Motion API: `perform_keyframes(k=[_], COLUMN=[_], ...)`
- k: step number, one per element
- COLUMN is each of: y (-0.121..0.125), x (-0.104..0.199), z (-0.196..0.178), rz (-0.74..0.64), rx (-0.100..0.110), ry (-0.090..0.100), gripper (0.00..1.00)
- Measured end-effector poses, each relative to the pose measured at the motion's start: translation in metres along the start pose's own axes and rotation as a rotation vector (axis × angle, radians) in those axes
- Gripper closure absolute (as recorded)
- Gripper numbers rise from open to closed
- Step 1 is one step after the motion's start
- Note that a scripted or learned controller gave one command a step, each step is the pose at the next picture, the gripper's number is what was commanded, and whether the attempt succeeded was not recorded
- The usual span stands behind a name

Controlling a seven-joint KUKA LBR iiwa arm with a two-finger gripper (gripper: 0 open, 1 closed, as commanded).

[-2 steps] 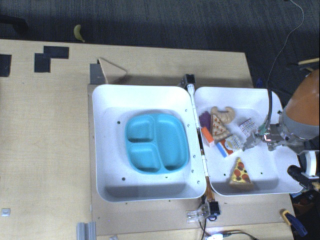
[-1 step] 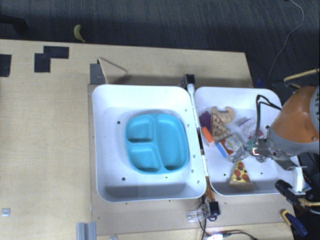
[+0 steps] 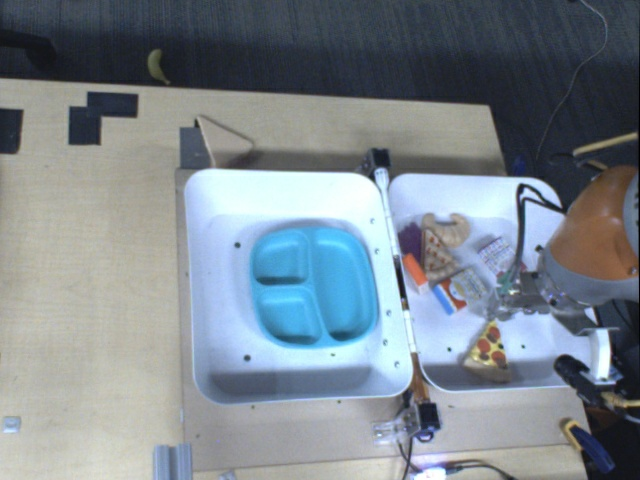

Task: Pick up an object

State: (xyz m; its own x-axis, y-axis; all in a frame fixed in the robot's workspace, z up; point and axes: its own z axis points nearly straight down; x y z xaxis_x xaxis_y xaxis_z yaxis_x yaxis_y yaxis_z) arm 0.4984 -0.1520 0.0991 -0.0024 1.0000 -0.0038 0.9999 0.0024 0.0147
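I see two white bins side by side on the bench. The left bin (image 3: 215, 268) holds a blue tray (image 3: 313, 284) with three compartments, lying flat near the middle.

The right bin (image 3: 530, 193) holds the clutter. A pizza slice (image 3: 488, 349) lies near the front edge, its tip pointing toward the back. Behind it, toward the divider, sits a tan cookie-like piece (image 3: 440, 240) with a purple item (image 3: 411, 238) touching its left side. An orange stick (image 3: 413, 271) lies just beside the divider, and a small blue and red piece (image 3: 450, 298) lies between the stick and the pizza slice. A clear, crinkled wrapper (image 3: 488, 258) rests near the bin's middle.

The arm (image 3: 600, 243) comes in from the right, its orange band over the right bin's right wall. The gripper (image 3: 512, 296) hangs low over the right bin, just right of the wrapper and just behind the pizza slice's tip. I cannot tell how the gripper is set, and I see nothing clearly between its tips.

A black cable (image 3: 528, 203) loops up from the wrist over the bin's back right corner.
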Motion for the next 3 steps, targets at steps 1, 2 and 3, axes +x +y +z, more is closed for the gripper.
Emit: perform_keyframes(k=[1,2,3], y=[0.0,0.002,0.002], x=[0.0,0.001,0.001], z=[0.0,-0.011,-0.011], rz=[0.0,-0.001,-0.002], rx=[0.0,-0.003,-0.003], ry=[0.0,0.0,0.0], gripper=[0.0,1.0,0.0])
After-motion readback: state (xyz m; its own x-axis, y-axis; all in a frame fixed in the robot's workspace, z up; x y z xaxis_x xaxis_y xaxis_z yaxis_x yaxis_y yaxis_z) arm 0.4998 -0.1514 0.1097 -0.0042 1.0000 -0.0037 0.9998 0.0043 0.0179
